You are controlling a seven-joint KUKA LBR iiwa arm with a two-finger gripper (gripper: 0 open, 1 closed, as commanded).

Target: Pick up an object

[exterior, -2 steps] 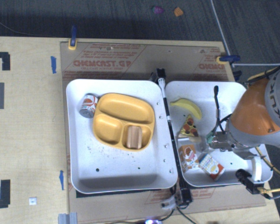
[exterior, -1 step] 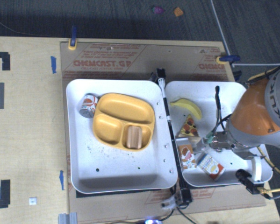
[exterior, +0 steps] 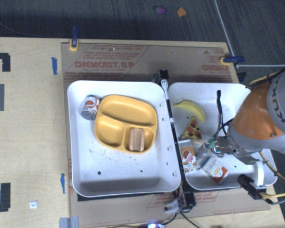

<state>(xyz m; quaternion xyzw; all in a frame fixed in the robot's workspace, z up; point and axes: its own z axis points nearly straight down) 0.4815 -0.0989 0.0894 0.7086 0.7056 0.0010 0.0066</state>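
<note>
While the arm (exterior: pixel 263 120) reaches in over the right bin (exterior: pixel 228 90), its tool (exterior: pixel 213 145) sits low among the items there; its grip state cannot be told. A banana (exterior: pixel 191 109), a pizza-slice toy (exterior: pixel 193 128) and two small packets (exterior: pixel 188 157) (exterior: pixel 214 168) lie in this bin. The left bin (exterior: pixel 85 175) holds a yellow divided tray (exterior: pixel 121 113) and a can (exterior: pixel 90 107).

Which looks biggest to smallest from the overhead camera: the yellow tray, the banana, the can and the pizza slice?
1. yellow tray
2. banana
3. can and pizza slice: they look about alike, so I won't rank them.
</note>
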